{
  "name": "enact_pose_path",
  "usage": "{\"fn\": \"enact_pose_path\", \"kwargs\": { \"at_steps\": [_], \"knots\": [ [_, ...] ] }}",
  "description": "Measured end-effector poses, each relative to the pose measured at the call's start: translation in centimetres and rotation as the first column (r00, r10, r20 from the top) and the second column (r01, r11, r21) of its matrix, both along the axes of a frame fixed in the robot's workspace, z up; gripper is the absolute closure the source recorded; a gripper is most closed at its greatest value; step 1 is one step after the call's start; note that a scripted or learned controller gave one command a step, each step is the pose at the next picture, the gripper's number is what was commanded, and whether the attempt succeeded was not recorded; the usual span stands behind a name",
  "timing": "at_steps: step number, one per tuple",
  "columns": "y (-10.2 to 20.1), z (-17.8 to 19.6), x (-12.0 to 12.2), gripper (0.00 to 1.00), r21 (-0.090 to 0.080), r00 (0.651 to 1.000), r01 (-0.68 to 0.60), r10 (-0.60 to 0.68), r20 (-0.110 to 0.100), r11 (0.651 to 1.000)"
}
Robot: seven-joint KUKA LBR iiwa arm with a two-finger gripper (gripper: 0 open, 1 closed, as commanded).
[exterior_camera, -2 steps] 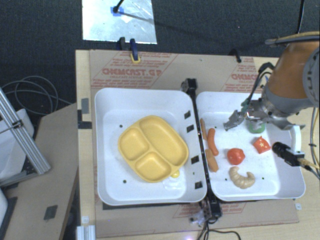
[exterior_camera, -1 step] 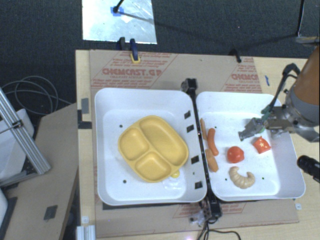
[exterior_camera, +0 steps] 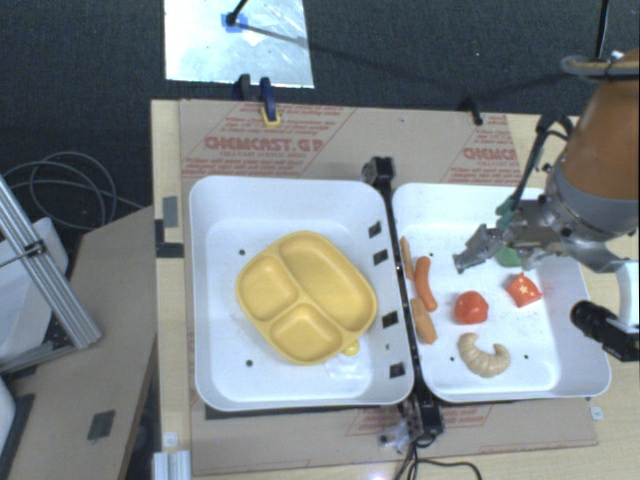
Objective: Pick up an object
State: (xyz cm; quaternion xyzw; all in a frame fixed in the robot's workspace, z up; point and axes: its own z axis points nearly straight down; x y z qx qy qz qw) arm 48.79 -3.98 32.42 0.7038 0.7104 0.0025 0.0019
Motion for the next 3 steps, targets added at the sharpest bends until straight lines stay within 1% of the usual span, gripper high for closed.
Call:
{"fn": "enact_pose_path", "kwargs": {
  "at_steps": [1,2,3],
  "knots": [
    [-0.2,1.0,0.1,1.00,-0.001,1.000,-0.002,0.002,0.001,1.000],
    [-5.1,-14.9,-0.4,1.00,-0.001,1.000,0.014,-0.014,-0.017,1.000],
    [-8.1,-6.0,0.0,1.00,-0.004,1.000,0.010,-0.010,0.003,1.000]
  ]
}}
